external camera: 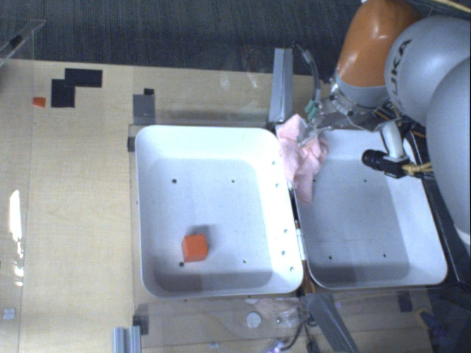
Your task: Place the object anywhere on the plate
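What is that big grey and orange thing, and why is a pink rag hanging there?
That is a robot arm. It reaches in from the right side of the picture, and a program moves it. The camera sits above the bench and looks down at a slant.

On the bench are two shallow white bins side by side. The left bin has a small orange block lying in it near the front. The right bin sits under the arm.

At the end of the arm is its hand, like two fingers that pinch. A pink cloth hangs down from it, right over the edge where the two bins meet. The cloth looks pinched at the top and droops loosely.
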### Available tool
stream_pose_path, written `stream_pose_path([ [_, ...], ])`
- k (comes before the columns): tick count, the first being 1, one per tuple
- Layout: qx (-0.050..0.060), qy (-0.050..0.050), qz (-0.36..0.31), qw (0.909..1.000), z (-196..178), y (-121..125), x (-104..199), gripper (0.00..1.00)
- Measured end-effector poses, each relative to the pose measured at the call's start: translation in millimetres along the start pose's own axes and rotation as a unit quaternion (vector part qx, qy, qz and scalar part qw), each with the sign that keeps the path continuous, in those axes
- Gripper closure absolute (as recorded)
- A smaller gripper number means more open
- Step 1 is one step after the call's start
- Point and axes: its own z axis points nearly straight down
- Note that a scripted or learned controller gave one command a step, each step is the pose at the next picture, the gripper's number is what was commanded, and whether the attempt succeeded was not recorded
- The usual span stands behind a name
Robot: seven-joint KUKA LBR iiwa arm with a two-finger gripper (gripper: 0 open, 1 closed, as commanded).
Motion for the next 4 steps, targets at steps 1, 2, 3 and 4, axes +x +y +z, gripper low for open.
stream_pose_path([
  [1,-0.001,0.0,-0.003,1.0,-40.3,2.7,0.7,1.0],
  [2,0.0,0.0,-0.203,0.9791,-31.3,10.3,50.6,1.0],
  [3,-0.001,0.001,-0.395,0.9186,-25.2,18.5,102.3,1.0],
  [4,-0.003,0.0,-0.57,0.8218,-35.7,25.1,163.2,1.0],
])
